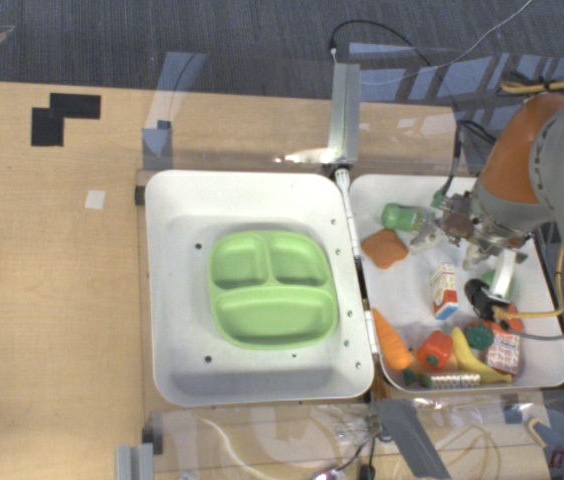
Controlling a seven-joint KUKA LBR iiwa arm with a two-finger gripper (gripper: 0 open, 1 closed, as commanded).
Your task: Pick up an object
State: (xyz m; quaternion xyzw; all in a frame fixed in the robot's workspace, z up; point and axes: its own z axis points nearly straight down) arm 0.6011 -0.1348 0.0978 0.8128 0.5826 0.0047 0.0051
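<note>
My gripper (468, 236) hangs over the upper part of the right bin (558, 366), below the arm's orange band. Just left of it lies a green bottle (399, 215). A brown bread slice (386, 249) sits lower left of the bottle. A small white carton (445, 290) stands below the gripper. Along the bin's front edge lie a carrot (392, 340), a red pepper (436, 349), a yellow banana (477, 356) and a pink box (503, 351). I see nothing held in the gripper.
The left bin (172, 268) holds a green divided plate (273, 289). A metal post (345, 108) stands behind the ridge between the bins. Cables run behind the right bin and along the bench's front edge.
</note>
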